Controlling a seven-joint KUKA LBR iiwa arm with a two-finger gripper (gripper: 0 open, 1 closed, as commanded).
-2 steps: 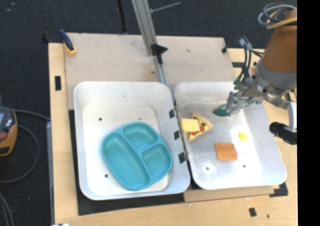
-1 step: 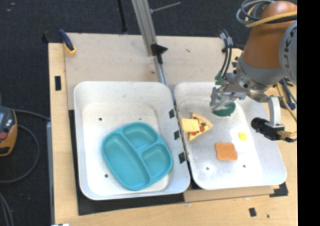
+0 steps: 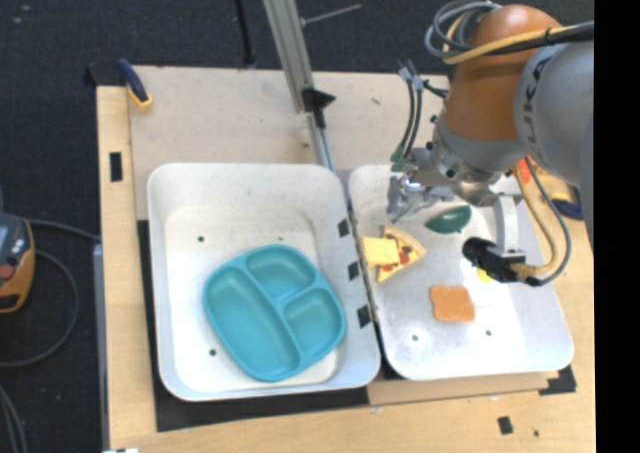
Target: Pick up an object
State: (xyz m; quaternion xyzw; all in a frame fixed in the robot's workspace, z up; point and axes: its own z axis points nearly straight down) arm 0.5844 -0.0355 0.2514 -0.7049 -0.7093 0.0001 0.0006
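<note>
My two-finger metal gripper (image 3: pixel 400 203) hangs over the right white bin (image 3: pixel 520 341), finger gap can't be read, nothing visibly held. Just below it lies the yellow wedge-shaped pizza-slice toy (image 3: pixel 388 252). Nearby: flat orange square piece (image 3: pixel 452 304), dark green oval piece (image 3: pixel 447 220). Left white bin (image 3: pixel 190 191) holds a glossy teal three-compartment plastic plate (image 3: pixel 274 312).

The arm (image 3: pixel 560 91) is grey metal with 1 wide orange band (image 3: pixel 495 71) above the wrist. Grey cables loop over its top, and a metallic gripper (image 3: pixel 405 196) sits below.
</note>
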